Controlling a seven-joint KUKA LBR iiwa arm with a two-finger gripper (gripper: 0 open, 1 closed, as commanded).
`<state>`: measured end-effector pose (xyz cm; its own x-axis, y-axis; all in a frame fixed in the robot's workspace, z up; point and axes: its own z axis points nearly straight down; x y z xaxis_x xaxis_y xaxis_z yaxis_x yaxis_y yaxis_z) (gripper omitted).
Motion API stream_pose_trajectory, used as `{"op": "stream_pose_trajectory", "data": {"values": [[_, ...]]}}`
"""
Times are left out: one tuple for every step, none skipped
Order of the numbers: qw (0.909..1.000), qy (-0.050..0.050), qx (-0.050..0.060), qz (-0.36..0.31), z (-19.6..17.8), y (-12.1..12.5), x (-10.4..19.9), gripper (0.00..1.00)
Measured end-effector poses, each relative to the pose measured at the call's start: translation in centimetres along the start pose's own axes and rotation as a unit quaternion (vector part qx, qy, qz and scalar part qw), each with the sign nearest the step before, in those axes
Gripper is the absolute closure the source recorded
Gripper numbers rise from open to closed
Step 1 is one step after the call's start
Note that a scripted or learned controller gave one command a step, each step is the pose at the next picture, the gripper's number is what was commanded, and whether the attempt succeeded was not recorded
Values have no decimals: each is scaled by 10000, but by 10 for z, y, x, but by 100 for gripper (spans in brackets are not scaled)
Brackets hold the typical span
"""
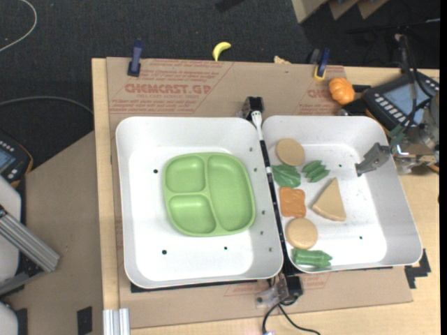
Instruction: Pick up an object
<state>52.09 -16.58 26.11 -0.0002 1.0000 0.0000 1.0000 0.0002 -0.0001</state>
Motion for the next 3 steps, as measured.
{"op": "stream_pose_trajectory", "data": {"values": [[10000, 32, 84, 8, 162, -47, 19, 0], [10000, -11, -31, -7, 175, -32, 74, 0], [10000, -5, -64, 3, 162, -30, 74, 100]]}}
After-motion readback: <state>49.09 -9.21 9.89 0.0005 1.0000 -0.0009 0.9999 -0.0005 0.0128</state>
